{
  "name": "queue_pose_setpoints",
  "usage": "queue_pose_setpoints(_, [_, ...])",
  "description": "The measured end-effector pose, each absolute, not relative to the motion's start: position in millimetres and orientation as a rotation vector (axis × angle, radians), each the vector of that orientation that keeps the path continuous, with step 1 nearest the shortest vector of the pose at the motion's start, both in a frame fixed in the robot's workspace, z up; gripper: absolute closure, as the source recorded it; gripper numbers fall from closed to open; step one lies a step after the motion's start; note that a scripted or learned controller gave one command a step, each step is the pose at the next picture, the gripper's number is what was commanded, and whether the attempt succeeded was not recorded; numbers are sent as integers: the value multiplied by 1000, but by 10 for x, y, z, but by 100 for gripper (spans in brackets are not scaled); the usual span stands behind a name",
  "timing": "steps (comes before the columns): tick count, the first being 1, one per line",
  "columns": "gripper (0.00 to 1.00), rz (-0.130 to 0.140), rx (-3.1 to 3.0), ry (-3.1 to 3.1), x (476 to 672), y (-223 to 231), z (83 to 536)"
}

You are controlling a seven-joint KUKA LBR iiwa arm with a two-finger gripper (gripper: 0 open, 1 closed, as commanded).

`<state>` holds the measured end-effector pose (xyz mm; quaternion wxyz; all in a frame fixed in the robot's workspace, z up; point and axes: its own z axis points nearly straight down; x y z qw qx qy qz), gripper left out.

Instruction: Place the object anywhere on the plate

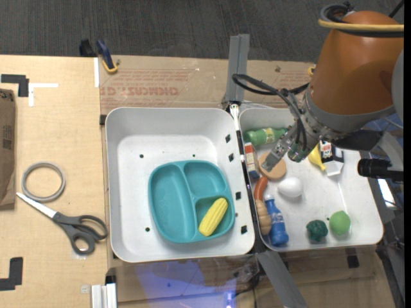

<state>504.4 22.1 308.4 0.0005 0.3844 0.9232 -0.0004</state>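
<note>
Corn: I see a yellow corn cob [213,216] already lying in the lower right compartment of the plate, tilted along the divider. If that is the object I was sent for, the placing looks done.
Plate: the teal divided plate [173,201] sits in the left bin [128,172], toward its lower right; the other two compartments hold nothing.
Gripper: my gripper [282,153] hangs over the right bin [359,204], near its upper left, just above a round tan piece [273,169]. From this angle I cannot tell whether the claw is apart or together, nor whether it has anything in it.
Right bin contents: a green bottle [263,135], a white egg-like ball [290,187], a blue bottle [276,221], an orange carrot-like piece [259,188], a dark green lump [316,230], a light green ball [340,222], a yellow item [316,157] by the wrist.
Progress: I judge one item delivered; if another pick is meant, it is only at the reach stage.
Bench: scissors [67,221] and a tape roll [43,180] lie well apart to the left of the bins.
</note>
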Motion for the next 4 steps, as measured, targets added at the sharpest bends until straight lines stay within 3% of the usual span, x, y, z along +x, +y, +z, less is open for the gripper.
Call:
queue_pose_setpoints(1, [100,0,692,3062,5446,378,3139])
queue_pose_setpoints(2, [100,-1,547,3090,5530,279,3342])
queue_pose_setpoints(3, [100,0,250,3127,5621,465,3774])
queue_pose_setpoints(4, [100,0,34,3137,6006,471,3844])
